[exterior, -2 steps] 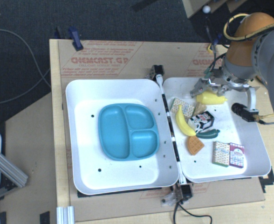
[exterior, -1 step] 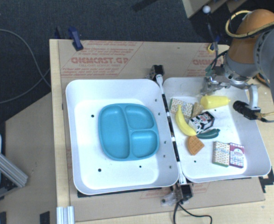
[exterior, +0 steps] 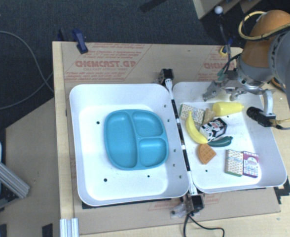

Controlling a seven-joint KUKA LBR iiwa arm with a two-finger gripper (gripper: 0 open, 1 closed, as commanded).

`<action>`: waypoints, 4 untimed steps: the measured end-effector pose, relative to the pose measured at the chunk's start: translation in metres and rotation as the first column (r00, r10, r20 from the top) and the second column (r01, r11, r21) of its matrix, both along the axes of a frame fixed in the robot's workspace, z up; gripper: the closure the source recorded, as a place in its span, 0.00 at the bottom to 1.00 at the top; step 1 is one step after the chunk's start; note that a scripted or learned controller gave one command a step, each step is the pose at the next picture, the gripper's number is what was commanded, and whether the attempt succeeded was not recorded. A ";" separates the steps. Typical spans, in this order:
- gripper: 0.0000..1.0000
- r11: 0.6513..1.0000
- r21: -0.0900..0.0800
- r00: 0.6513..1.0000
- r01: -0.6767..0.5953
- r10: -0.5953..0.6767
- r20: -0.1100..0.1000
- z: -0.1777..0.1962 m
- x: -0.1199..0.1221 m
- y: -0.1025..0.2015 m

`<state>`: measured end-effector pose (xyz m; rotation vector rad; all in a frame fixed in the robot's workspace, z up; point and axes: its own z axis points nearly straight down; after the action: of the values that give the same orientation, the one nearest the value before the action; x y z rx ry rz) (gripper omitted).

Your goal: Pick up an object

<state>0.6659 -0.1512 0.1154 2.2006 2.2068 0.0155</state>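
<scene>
1. Right bin (exterior: pixel 279 168), white, shallow. Its near rim lay well to the near side of the claw (exterior: pixel 225 89); open white floor ran along that rim and up the right wall.
2. Two small printed boxes (exterior: pixel 242 163), side by side in the near right corner, well apart from the claw.
3. Orange waffle-like piece (exterior: pixel 206 153), near and left of the claw, apart from the boxes.
4. Green pod-shaped item (exterior: pixel 222 141), touching the black-and-white patterned item (exterior: pixel 215 128) beyond it.
5. Banana (exterior: pixel 194 130), left of the claw, lying along the bin's left wall with little room beside it.
6. Tan cracker-like piece (exterior: pixel 192 113), at the banana's far end.
7. Yellow oblong object (exterior: pixel 227 107), the closest pickable item, just on the near side of the claw; whether they touched could not be told.
8. Left bin (exterior: pixel 81 147), well left of the claw, holding a blue divided plate (exterior: pixel 135 138) with bare white floor on all sides.
9. Claw, at the far edge of the right bin, over the rim. Whether it was wide or narrow could not be told; nothing was seen held in it.
10. Arm (exterior: pixel 283 53), grey, orange band (exterior: pixel 266 28) above the wrist, right of and beyond the claw.
11. Black clip (exterior: pixel 166 75), at the far end of the seam between the bins, left of the claw.
</scene>
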 end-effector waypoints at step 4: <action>1.00 1.000 0.010 1.000 0.005 -0.004 -0.020 -0.020 -0.111 0.005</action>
<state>0.5551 -0.1466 0.0951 2.2205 2.2166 0.0050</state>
